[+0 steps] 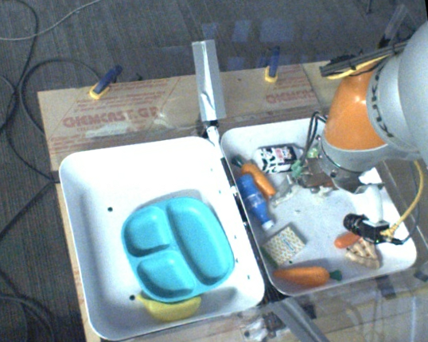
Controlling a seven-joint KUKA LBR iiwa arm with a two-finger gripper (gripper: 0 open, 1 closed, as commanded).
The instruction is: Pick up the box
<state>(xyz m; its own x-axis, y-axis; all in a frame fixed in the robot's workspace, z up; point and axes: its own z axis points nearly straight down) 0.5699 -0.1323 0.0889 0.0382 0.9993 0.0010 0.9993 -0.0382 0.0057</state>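
A small tan patterned box (284, 244) lies flat in the right bin (401, 259), near its front left. A black-and-white carton (276, 157) lies at the bin's back. My gripper (310, 174) hangs low over the bin's middle back, just right of the carton and up and to the right of the tan box, apart from it. The wrist above it hides its tips.
An orange carrot (254, 180) and a blue bottle (255, 202) lie along the right bin's left wall. Another carrot (301, 275) lies at the front, and small red and tan items (359, 246) sit front right. The left bin (94, 225) holds a blue divided tray (179, 247) and a yellow banana (171, 309).
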